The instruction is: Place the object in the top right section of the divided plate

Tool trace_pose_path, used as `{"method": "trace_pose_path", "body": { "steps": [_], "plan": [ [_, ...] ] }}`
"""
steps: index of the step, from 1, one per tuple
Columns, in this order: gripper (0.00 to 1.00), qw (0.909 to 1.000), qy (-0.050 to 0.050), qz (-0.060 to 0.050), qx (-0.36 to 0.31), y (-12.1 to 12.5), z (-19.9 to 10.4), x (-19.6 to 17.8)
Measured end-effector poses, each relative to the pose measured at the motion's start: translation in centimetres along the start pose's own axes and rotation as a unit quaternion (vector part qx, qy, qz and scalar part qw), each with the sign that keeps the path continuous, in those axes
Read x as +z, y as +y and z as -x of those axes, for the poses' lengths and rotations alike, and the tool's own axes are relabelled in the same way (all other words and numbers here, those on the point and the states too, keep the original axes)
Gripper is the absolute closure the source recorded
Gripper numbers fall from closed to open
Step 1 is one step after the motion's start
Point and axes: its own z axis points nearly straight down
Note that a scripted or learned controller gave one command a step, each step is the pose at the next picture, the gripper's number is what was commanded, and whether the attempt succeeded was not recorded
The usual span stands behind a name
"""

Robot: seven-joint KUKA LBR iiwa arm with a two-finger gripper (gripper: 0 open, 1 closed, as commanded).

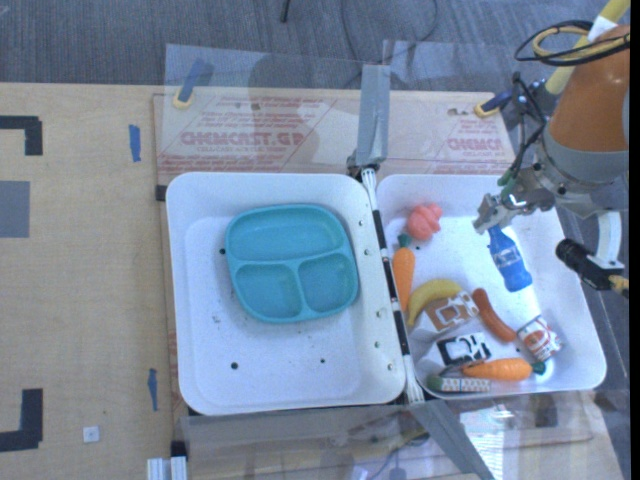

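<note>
The blue bottle [510,259] lies in the right bin [585,363], slanted, with its white cap end pointing up toward the gripper [497,211] and its body running down and to the right. It is translucent blue with a pale label patch on its side. The gripper sits right at the cap end, touching or just above it; whether the fingers are clenched on the bottle or released cannot be told from this view.

The divided plate [291,262] is teal, with 1 wide section across its far side and 2 smaller ones along its near side. It rests in the left bin [200,368], nearer that bin's far right part, close to the ridge where the 2 bins meet. Bare white floor shows around the plate to the left and toward the near edge.

In the right bin, the bottle has open floor to its right, up to the bin wall. To its left lie a pink toy [424,222], a carrot [402,273] and a banana [436,296]; below it lie a sausage [493,314], a small can [539,340], a second carrot [499,370] and a black-and-white item [462,350]. The arm [590,118] hangs over the bin's far right corner. The wooden bench [80,298] stretches away to the left.
</note>
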Motion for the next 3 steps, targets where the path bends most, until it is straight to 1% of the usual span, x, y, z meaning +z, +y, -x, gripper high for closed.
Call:
{"method": "trace_pose_path", "body": {
  "steps": [1, 2, 3],
  "plan": [
    [1.00, 0.9978, 0.000, 0.000, -0.066, 4.5, -6.5, -0.8],
    [1.00, 0.9764, 0.000, 0.001, -0.216, 8.5, -10.9, -1.8],
    [1.00, 0.9725, 0.000, 0.001, -0.233, 9.7, -16.9, -3.3]
  ]
}}
